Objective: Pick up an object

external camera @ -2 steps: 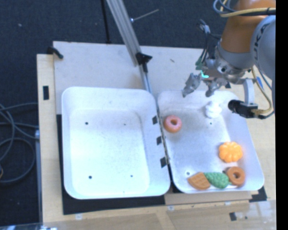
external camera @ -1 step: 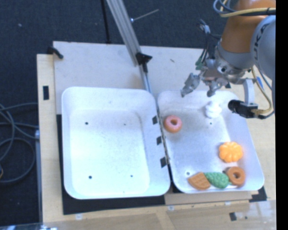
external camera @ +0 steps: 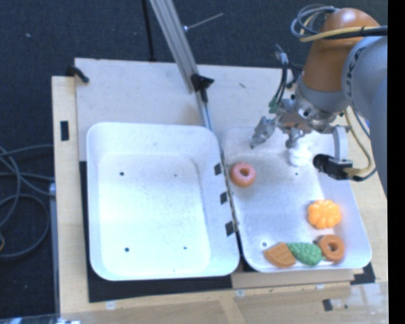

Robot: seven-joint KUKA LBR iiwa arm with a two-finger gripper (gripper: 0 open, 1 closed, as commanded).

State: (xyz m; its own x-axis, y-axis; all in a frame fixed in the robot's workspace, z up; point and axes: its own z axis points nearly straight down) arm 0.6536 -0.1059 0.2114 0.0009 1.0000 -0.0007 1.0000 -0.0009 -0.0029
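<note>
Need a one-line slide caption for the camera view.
Gripper open above the right bin, which holds a pink donut, pumpkin and three more toys; nothing grasped.

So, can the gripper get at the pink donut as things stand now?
Probably yes. The pink donut lies alone on the right bin's floor, apart from the other toys, and the gripper hovers just up and to its right with nothing between them.

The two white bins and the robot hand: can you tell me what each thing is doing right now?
Left bin: bare white floor, nothing in it.
Right bin: holds the toys.
Pink donut: lying flat, alone near the bin's left wall.
Orange pumpkin: sitting by the right wall.
Brown donut: flat in the near right corner.
Green toy: lying between the brown donut and the orange wedge.
Gripper: above the bin's far end, fingers open, holding nothing.
</note>
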